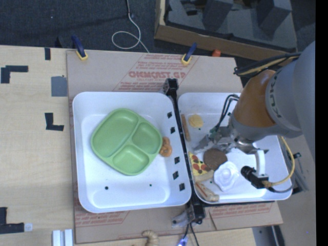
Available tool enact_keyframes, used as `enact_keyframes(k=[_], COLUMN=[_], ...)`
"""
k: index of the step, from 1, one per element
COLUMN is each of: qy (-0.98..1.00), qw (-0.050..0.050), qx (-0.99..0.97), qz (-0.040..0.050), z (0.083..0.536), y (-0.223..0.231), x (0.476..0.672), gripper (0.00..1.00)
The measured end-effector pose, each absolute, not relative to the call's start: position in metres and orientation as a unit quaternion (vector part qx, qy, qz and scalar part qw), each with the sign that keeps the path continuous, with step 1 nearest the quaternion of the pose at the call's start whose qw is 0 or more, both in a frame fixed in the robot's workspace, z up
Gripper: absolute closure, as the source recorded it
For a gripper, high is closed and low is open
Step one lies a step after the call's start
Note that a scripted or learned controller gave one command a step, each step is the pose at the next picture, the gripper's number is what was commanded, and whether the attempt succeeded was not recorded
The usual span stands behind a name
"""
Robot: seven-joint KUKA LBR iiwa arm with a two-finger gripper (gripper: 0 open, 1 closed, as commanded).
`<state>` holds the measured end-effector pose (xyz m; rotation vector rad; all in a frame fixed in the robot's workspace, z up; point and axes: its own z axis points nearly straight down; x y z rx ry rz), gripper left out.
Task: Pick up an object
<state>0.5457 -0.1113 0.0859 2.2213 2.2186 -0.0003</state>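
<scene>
My gripper [217, 143] hangs low in the right bin [233, 100], just above a dark brown round disc [215, 159]. Below the disc lies a white crumpled object [226, 177]. A pizza-slice toy [197, 166] lies left of the disc, by the bin's left wall. A small yellow round piece [195, 120] sits toward the bin's back. A tan bread-like piece [206, 191] lies at the front edge. The view does not show anything held by the gripper.
A thin brown stick [183, 127] lies along the right bin's left wall. The left bin [123, 199] holds a green divided plate [126, 141] with a small orange-brown piece [165, 147] at its right edge. The grey arm [287, 96] covers the right bin's far right part.
</scene>
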Motion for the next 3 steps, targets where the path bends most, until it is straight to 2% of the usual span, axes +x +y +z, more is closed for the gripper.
enact_keyframes(k=[1,2,3], qy=[0.706,0.707,0.707], qw=[0.003,0.000,0.000], qx=[0.708,0.708,0.708], qz=[0.0002,-0.0005,-0.0005], z=[0.0862,0.0949,0.0947], y=[-0.1104,-0.1095,-0.1095], x=[0.4855,0.4862,0.4861], gripper=[0.00,1.00,0.00])
